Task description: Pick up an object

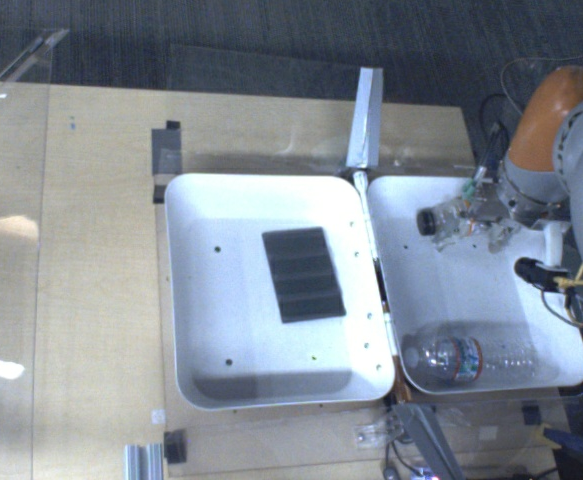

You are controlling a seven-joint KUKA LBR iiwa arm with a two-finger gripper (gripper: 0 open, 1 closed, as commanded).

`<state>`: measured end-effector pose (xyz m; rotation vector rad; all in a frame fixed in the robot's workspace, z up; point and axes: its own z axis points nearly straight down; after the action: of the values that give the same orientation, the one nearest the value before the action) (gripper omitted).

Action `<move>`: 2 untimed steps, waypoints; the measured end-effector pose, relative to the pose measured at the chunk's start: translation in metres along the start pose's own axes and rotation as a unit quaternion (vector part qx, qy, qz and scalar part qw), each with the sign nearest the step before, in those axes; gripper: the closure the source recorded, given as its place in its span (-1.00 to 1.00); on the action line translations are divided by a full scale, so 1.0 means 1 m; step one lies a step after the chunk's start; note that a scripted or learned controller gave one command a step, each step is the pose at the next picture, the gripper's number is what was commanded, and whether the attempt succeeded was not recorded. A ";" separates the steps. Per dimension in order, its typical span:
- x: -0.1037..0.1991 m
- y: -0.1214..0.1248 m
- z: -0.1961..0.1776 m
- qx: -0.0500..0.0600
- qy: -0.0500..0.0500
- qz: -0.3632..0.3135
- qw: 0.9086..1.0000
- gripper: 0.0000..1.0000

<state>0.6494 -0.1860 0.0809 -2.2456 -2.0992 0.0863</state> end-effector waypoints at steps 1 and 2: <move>0.001 -0.003 -0.001 -0.004 -0.005 -0.098 0.995 -1.00; -0.003 -0.005 -0.001 -0.001 -0.006 -0.164 0.986 -1.00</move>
<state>0.6443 -0.1882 0.0820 -1.8722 -2.4409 0.0800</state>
